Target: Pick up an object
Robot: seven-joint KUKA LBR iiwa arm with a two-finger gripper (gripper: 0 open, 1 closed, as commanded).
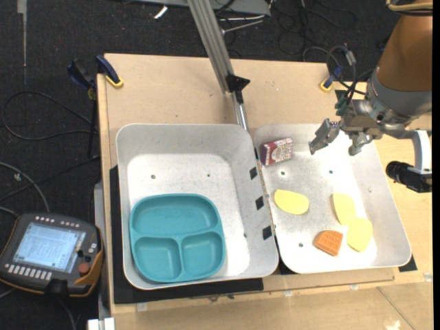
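A teal divided tray point(177, 236) is seen lying in the left bin point(172, 143), well apart from the action. In the right bin point(385, 184), a small red-and-white carton point(276, 151) is found near the far left corner, lying on its side, boxy and printed. A yellow oval slice point(291, 201) is set nearer the front, flat and smooth. An orange ridged piece point(328, 242) is placed at the front, just beside two more yellow pieces point(352, 222). The gripper point(339, 139) is held above the bin's far edge, fingers spread and nothing between them. The carton is judged the likeliest target: the jaws should be carried left, squared across its narrow sides, then lowered before closing.
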